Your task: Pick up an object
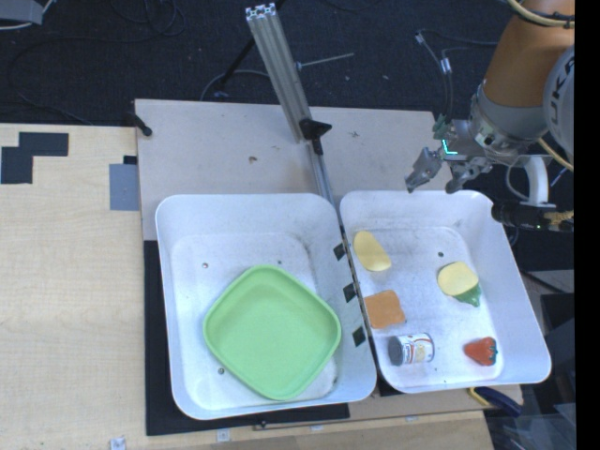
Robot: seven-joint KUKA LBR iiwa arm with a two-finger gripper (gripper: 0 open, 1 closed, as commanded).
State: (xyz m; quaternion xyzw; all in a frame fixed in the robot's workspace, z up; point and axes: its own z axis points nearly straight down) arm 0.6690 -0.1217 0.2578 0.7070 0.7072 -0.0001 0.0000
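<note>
The right bin [419, 229] holds several small items: a yellow piece [372, 251], an orange square block [384, 308], a small can lying on its side [411, 349], a red strawberry-like piece [481, 351] and a yellow piece with a green tip [458, 280]. My gripper [440, 172] hangs above the far rim of the right bin, well clear of every item. Its two fingers are spread apart and open, with nothing between them.
A green square plate [272, 331] lies in the left bin [234, 221]. An aluminium post [281, 54] rises slantwise behind the divide between the bins. Black clips [350, 292] sit along that divide. Cables trail beside the arm at the right.
</note>
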